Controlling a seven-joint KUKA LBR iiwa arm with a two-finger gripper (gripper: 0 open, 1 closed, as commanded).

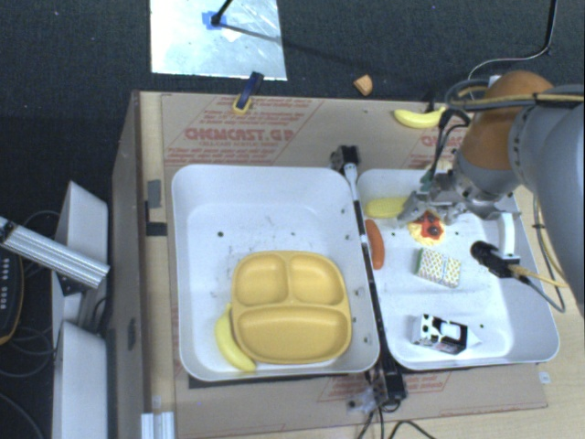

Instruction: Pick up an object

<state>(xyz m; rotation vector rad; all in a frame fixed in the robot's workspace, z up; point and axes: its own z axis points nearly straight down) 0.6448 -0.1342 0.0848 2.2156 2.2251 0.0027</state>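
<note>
- The gripper (430, 216) sits low in the right bin (530, 337), at about 12 o'clock of that bin, directly over a small orange-and-yellow toy (428, 231).
- Tool state: cannot tell (the wrist body covers the tips from this angle).
- Nearest candidates: the toy under the tool, a yellow piece (386, 208) at its 9 o'clock, and an orange carrot (374, 243) at 8 o'clock along the bin wall.
- Further candidates: a patterned block (439, 268) at 6 o'clock and a black-and-white box (443, 334) beyond it.
- Risk: the toy is small and rounded, so it may squirt sideways on closing.
- Risk: the neighbouring yellow piece lies close and could be nudged or caught too.
- Hidden: contact between tool and toy cannot be confirmed.
- Left bin (196, 245): a yellow tray (291, 305) partly covers a banana (228, 341).
</note>
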